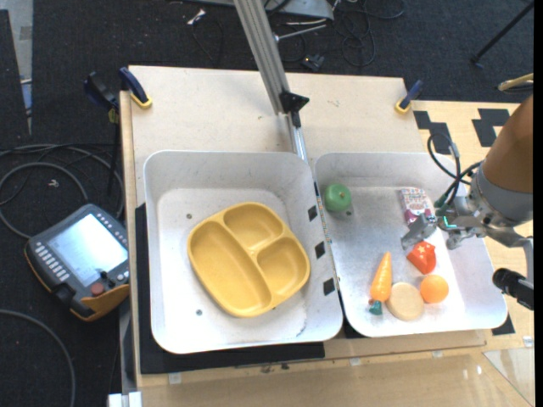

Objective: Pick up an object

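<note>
We see the hand (422, 231) low in the right bin (475, 316), fingers apart, over the red pepper (422, 257); nothing is gripped. Orange (433, 288), round cracker (405, 301), carrot (381, 278) lie just beside; green apple (338, 197) apart. Yellow divided plate (248, 259) sits in the left bin (165, 185).

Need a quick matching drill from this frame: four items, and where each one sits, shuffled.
Items:
1. yellow divided plate
2. green apple
3. carrot
4. orange

Places:
A. right bin, near its front right corner
B. left bin, middle
C. right bin, back left, near the divider
D. right bin, front, lying beside the beige round piece

Pairs: 1-B, 2-C, 3-D, 4-A
</note>
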Motion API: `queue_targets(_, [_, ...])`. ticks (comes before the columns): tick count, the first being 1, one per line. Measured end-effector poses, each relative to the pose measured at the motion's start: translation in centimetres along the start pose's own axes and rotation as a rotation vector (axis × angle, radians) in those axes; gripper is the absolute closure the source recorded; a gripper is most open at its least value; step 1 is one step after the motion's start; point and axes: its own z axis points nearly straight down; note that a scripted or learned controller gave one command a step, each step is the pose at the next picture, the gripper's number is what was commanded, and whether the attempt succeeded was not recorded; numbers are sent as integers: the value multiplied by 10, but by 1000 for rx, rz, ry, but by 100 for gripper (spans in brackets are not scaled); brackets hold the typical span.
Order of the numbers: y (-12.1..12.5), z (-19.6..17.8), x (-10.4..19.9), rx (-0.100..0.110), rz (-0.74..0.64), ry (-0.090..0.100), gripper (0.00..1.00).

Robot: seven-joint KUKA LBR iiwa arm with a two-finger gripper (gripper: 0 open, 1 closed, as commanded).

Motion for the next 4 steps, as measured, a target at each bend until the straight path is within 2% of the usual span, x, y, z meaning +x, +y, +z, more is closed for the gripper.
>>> queue_targets(1, [8, 56, 6, 5, 0, 1, 0])
queue_targets(2, [12, 93, 1, -16, 4, -13, 0])
queue_targets(3, [14, 80, 1, -22, 3, -12, 100])
queue_targets(4, [20, 33, -6, -5, -1, -2, 100])
